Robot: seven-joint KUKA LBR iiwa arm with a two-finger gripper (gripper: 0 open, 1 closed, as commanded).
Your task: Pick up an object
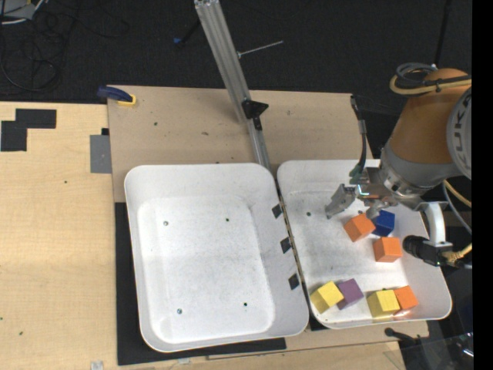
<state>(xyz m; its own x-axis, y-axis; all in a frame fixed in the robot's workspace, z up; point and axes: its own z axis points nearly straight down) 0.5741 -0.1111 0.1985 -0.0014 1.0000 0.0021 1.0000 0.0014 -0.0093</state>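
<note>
Our pincer [348, 201] hangs open over the right bin [308, 177], gripping nothing; the orange cube [358, 227] and blue cube [384, 222] touch near mid-bin, so we risk nudging both apart.

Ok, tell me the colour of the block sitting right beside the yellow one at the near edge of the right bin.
Purple block, touching the yellow block; clear in the camera view.

Pincer [356, 201] hovers over blocks in right bin [308, 177].
</note>
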